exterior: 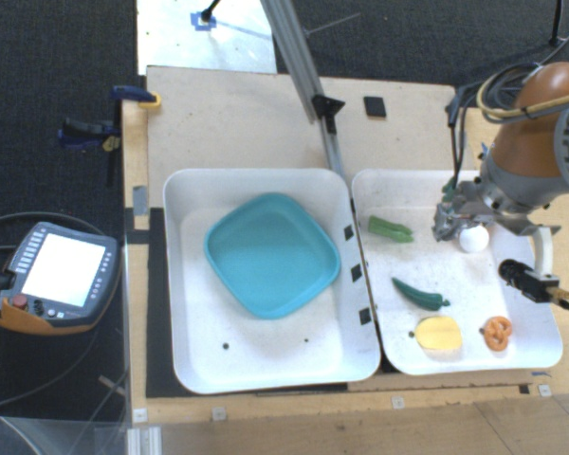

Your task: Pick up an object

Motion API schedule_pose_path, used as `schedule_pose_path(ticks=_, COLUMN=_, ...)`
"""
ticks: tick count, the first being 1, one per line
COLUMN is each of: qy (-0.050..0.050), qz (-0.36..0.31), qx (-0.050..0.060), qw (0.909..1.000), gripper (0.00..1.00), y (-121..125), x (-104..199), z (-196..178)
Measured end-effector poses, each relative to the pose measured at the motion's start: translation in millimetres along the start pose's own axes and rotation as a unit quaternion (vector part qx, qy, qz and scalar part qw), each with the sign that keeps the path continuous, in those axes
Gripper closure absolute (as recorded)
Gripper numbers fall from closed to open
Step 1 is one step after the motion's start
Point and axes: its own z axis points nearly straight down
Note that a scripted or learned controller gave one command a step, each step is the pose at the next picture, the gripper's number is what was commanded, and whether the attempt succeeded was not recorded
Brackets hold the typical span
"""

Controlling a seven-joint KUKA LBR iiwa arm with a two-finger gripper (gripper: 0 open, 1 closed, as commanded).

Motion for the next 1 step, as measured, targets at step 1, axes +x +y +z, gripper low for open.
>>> schedule_pose_path(ticks=1, qy=0.0, qz=0.0, qx=0.0, qw=1.0, gripper=1.0, y=-1.9, x=-9.0, z=-48.4)
